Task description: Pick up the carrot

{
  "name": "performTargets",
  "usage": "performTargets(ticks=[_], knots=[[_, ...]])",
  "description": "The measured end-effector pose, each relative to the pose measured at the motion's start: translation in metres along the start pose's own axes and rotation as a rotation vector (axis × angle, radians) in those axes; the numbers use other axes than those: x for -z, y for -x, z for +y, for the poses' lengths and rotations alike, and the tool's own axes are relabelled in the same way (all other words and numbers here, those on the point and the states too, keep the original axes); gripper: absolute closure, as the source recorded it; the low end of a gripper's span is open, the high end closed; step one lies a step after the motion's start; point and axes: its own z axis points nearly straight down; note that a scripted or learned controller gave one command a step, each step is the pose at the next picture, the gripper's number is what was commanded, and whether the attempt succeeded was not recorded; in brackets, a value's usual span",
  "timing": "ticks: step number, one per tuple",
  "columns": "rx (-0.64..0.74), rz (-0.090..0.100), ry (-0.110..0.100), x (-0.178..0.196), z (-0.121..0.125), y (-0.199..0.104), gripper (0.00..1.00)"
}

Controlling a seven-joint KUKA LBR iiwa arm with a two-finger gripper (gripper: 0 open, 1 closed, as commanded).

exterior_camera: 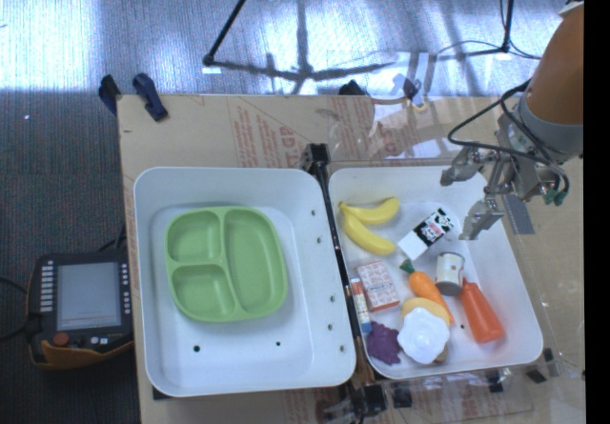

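Observation:
The carrot [425, 286] is small and orange with a green tip. It lies in the right bin [519, 272], pointing toward the upper left, between a red and white box [378, 286] and a small white can [449, 272]. My gripper [470, 195] hangs over the bin's upper right part, above and to the right of the carrot and well apart from it. Its fingers [479, 219] are spread and nothing sits between them.
The right bin also holds two bananas [368, 223], a black and white carton [431, 229], an orange bottle [481, 313], purple grapes [383, 344] and a white fried egg [423, 336] touching the carrot's lower end. A green divided plate [226, 263] lies in the left bin [152, 336].

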Motion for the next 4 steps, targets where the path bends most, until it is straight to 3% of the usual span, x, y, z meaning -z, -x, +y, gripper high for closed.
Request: performTargets(ticks=[1,2,3,4], knots=[[0.063,0.014,0.005,-0.116,0.014,-0.040,0.00],[0.076,-0.011,0.001,-0.167,0.038,-0.076,0.00],[0.083,-0.015,0.000,-0.158,0.040,-0.074,1.00],[0.075,-0.006,0.000,-0.171,-0.017,-0.112,1.00]])
